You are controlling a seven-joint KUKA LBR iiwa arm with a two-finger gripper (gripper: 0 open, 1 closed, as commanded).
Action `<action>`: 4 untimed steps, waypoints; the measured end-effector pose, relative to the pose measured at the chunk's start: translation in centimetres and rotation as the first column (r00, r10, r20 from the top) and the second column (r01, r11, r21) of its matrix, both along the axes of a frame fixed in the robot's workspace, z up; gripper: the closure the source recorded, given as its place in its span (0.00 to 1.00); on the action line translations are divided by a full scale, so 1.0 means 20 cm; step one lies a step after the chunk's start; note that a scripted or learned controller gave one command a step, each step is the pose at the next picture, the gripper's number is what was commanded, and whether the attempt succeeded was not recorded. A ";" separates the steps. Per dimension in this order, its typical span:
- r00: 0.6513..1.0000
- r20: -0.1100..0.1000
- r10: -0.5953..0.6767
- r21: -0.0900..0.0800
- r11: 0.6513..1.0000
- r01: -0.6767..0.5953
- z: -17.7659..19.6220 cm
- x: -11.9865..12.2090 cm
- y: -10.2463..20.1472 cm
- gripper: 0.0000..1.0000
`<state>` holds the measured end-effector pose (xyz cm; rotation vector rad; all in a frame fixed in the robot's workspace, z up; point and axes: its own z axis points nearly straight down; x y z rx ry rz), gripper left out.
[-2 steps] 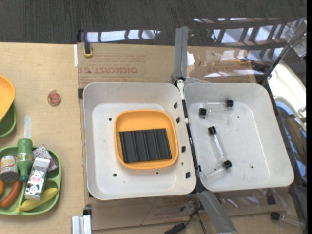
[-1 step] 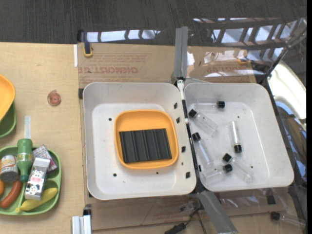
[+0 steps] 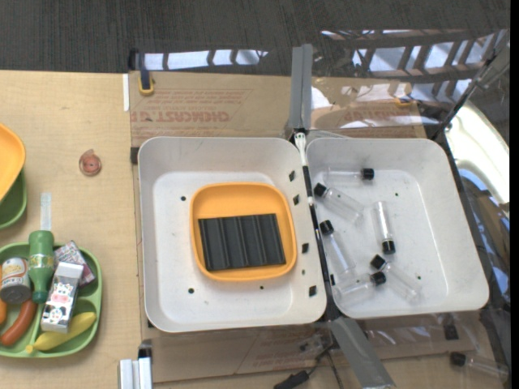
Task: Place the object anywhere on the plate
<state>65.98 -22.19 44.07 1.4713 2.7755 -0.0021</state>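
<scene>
1. Camera view, the task's things: the plate [image 3: 243, 193] is orange-yellow and lies flat in the middle of the left bin [image 3: 162, 217]. A dark ribbed slab [image 3: 243, 242] covers most of its face. The objects I can choose from are the clear tubes [image 3: 382, 221] with black caps. They are scattered in the right bin [image 3: 454, 241], well apart from the plate, and none is on it.

2. Camera view, the step: I judge that the task is at its beginning, with the pick not yet done. I cannot tell if the jaws are open or closed.

3. Camera view, the next move: it calls for a descent on one tube that lies alone, perhaps the one near the back wall [image 3: 350, 173]. The tubes are transparent and round, so I expect them to roll or slip. After that comes a lift over the two inner walls and a release above the slab.

4. Camera view, the surface and the room: the bins stand on brown cardboard [image 3: 203, 112]. At the left is a wooden table [image 3: 73, 120] that bears a green tray of toy food [image 3: 81, 331]. Beyond is a dark floor, with metal framing behind the right bin.
</scene>
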 end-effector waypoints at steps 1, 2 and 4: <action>0.937 0.001 0.349 0.000 0.937 -0.349 0.00 0.00 0.00 0.00; 0.789 0.002 0.615 0.000 0.789 -0.615 0.01 -0.05 0.00 0.00; 0.316 0.003 0.949 -0.004 0.316 -0.949 0.01 0.00 0.00 0.00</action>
